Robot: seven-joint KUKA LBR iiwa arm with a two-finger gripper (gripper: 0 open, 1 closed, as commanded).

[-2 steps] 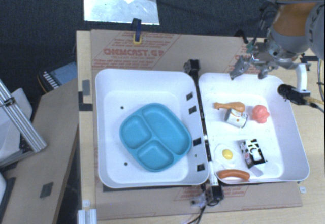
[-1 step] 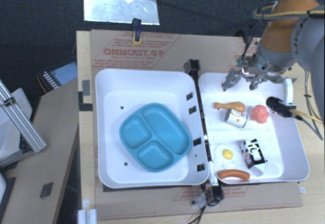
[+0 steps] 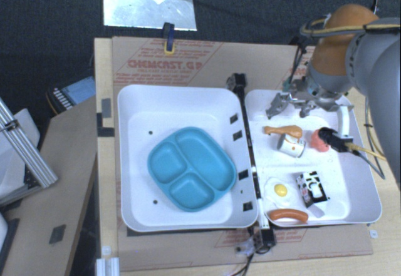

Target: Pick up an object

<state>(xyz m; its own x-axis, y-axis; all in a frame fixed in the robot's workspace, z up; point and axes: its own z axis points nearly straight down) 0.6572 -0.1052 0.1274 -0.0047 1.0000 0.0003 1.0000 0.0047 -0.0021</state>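
The gripper (image 3: 289,104) hangs above the right bin (image 3: 360,206), nothing visibly between its fingers; whether they are spread or closed cannot be told

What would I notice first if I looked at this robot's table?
Probably the big blue divided plate, lying alone in the left bin. Next, the grey and orange robot arm reaching over the right bin, its gripper hanging above the far end. Below it lie toy foods: a drumstick, a fried egg and a sausage.
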